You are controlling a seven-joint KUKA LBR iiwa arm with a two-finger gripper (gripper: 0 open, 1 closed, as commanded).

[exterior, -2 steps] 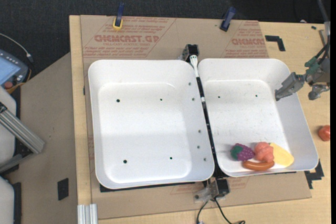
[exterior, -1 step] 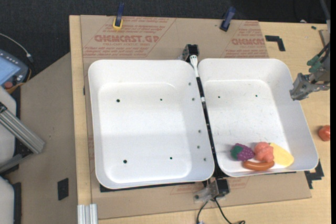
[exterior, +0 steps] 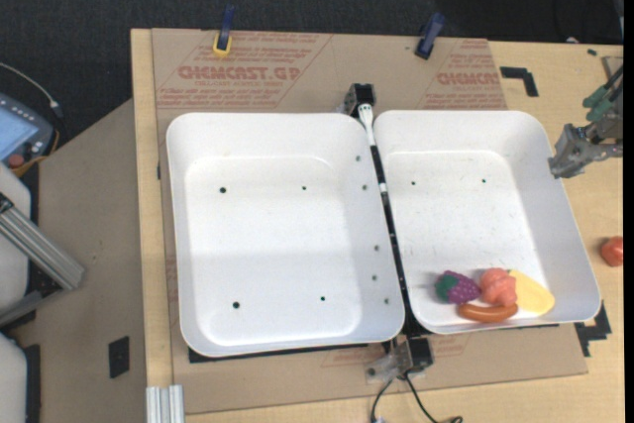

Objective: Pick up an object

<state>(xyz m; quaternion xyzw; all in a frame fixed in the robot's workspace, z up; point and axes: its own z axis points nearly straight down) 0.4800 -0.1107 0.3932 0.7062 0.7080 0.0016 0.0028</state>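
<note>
Several small toy foods lie bunched in the near corner of the right bin: a purple grape cluster, an orange-red lumpy piece, a yellow piece and a red-orange sausage shape along their front. My gripper hangs at the right bin's far right rim, well away from the toys, with nothing visible between its fingers.
The left bin sits beside the right one, joined by a black clip strip. A small orange object lies on the bench right of the bins. Blue clamps hold the cardboard's far edge.
</note>
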